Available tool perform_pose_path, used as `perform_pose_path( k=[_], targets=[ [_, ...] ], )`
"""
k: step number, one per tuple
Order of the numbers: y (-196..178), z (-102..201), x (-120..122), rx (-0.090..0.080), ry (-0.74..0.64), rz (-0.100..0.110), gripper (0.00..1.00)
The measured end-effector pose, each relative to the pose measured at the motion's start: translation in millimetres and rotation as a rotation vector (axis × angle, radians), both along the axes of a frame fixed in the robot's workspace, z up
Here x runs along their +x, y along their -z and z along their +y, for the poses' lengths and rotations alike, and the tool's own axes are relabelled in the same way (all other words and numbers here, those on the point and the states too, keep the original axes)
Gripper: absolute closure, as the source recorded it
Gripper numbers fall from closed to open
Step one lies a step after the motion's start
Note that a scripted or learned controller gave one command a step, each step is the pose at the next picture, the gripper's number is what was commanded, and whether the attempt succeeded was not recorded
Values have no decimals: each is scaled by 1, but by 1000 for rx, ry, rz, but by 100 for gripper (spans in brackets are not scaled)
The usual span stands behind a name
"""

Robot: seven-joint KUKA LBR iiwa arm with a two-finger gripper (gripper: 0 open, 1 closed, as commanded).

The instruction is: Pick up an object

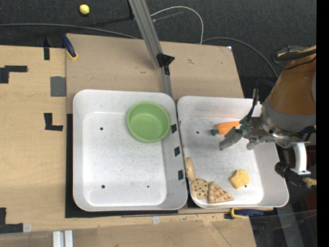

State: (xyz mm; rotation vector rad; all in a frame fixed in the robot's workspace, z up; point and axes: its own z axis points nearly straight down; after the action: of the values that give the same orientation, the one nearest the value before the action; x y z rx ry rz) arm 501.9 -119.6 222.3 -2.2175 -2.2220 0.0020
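Tabletop (pixel 118 60): two white bins. Left bin (pixel 87 153): green bowl (pixel 148 121). Right bin (pixel 267 189): carrot (pixel 226 128), long axis across the bin, lying just up-left of the jaws (pixel 237 139); jaws spread open, empty. Front edge: cracker (pixel 199 188), pizza slice (pixel 218 194), yellow piece (pixel 239 178).

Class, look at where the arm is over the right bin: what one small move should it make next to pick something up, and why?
Probably a short drop straight down onto the toy carrot. The gripper hangs in the right bin right beside the carrot, which lies apart from the other toy foods near the front edge, so it looks like the nearest, least crowded target.
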Motion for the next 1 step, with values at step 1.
perform_pose_path(
  k=[1],
  targets=[
    [0,0,0,0,0,0,0]
  ],
)
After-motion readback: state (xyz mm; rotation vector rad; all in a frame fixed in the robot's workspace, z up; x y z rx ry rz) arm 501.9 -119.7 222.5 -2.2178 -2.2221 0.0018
